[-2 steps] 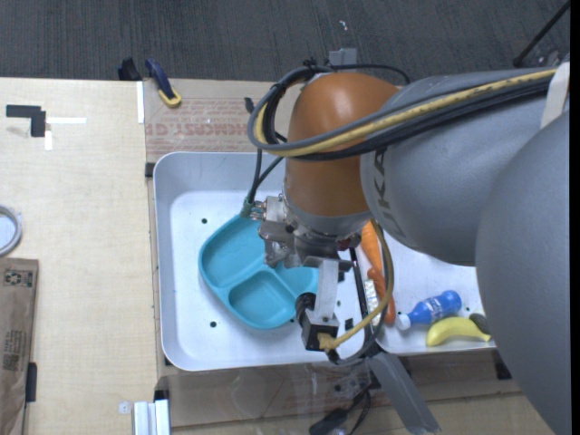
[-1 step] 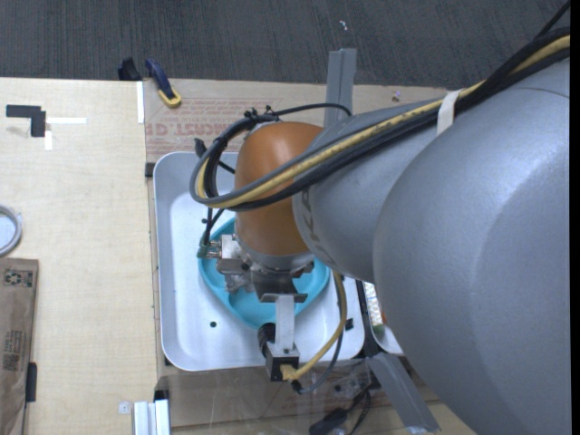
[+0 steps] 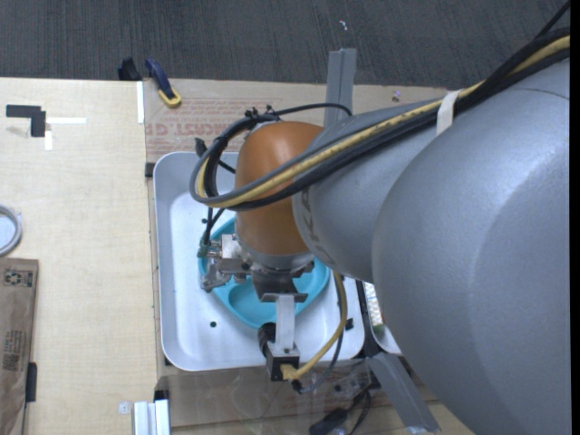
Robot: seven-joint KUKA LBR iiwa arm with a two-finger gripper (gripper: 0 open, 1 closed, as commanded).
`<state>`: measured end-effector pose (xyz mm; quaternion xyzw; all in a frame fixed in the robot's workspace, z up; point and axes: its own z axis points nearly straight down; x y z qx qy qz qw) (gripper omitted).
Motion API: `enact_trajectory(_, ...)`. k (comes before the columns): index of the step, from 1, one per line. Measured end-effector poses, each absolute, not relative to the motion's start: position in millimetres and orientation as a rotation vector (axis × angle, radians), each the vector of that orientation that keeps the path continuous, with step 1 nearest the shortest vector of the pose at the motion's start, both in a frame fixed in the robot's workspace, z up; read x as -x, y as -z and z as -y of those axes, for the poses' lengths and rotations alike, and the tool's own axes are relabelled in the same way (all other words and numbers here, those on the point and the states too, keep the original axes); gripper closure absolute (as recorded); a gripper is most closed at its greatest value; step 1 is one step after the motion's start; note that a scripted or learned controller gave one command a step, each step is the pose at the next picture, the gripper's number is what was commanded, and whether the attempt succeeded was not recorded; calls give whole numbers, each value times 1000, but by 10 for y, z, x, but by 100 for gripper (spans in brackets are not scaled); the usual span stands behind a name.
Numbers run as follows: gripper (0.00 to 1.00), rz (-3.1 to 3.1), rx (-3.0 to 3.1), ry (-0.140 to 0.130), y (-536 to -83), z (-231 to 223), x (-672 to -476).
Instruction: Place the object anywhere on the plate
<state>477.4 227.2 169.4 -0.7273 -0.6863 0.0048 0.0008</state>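
Hanging low over the blue plate (image 3: 237, 304), the tool (image 3: 220, 265) sits directly under the orange band (image 3: 272, 184) of the wrist, and only a cluster of metal parts at its left side peeks out beside the plate's rim. Whether it is wide, narrow or clamped on something I cannot tell, since the wrist covers it from above. The posture looks like a reach straight down onto the plate, which fits either setting something there or lifting away from it; which of the two it is cannot be judged from this view.

The plate lies in the white bin (image 3: 181, 333), toward its right half, and shows only as a blue crescent below and left of the wrist; the rest is under the arm (image 3: 471, 243). The object to be placed cannot be picked out: if it is on the plate or at the tool, the wrist hides it, and the bare white floor of the bin carries just a small dark speck (image 3: 212, 324) too small to name.

Cables (image 3: 217, 157) loop off the wrist, one yellow-and-black line running down past a white bracket (image 3: 285, 326) at the bin's near edge. The grey bulk of the arm fills the right side, covering the second bin almost wholly. On the surface (image 3: 72, 207) to the left lie a roll of tape (image 3: 7, 232), cut by the frame edge, and a brown packet (image 3: 16, 329).
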Motion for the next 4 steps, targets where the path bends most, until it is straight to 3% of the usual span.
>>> enact_trajectory(1, 0, 2353, 2081, -4, -1083, -1402, -4791)
enact_trajectory(2, 0, 2077, 2355, -8, -1885, -562, -4783)
enact_trajectory(3, 100, 2072, 2356, -18, -1940, -552, -4791)
enact_trajectory(4, 100, 1977, 2442, -13, -2458, -2131, -4915)
